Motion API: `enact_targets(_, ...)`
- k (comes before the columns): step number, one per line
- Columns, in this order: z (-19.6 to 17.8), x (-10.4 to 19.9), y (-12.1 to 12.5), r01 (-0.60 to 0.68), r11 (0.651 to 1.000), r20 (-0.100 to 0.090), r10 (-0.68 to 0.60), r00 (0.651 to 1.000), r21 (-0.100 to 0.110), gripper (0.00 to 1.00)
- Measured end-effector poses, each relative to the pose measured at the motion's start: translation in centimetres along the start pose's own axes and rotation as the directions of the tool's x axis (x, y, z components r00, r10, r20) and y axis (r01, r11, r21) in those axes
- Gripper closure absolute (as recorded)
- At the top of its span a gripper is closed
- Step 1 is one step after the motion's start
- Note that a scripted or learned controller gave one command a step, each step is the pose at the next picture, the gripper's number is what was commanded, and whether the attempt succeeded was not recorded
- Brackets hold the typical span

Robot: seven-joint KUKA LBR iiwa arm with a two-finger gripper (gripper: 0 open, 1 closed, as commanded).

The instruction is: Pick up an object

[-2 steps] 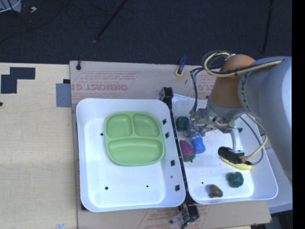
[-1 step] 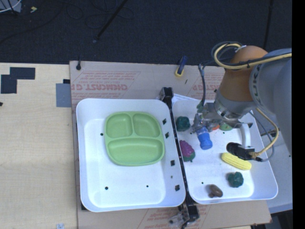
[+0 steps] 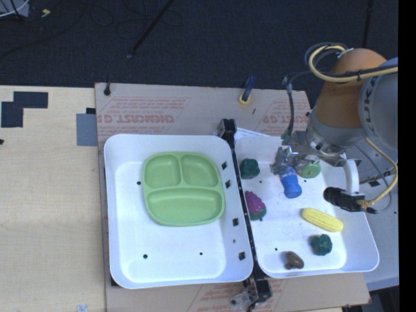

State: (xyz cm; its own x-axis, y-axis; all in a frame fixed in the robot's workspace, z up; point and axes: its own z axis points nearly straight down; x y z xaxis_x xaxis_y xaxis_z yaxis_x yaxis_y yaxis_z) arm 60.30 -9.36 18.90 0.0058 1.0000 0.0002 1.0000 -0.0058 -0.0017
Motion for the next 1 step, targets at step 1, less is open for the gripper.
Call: enact_targets(1, -3.93, -0.13, 0.08, 0.006, 1.000, 0.000, -0.006, 1.000, -0.001, 1.00)
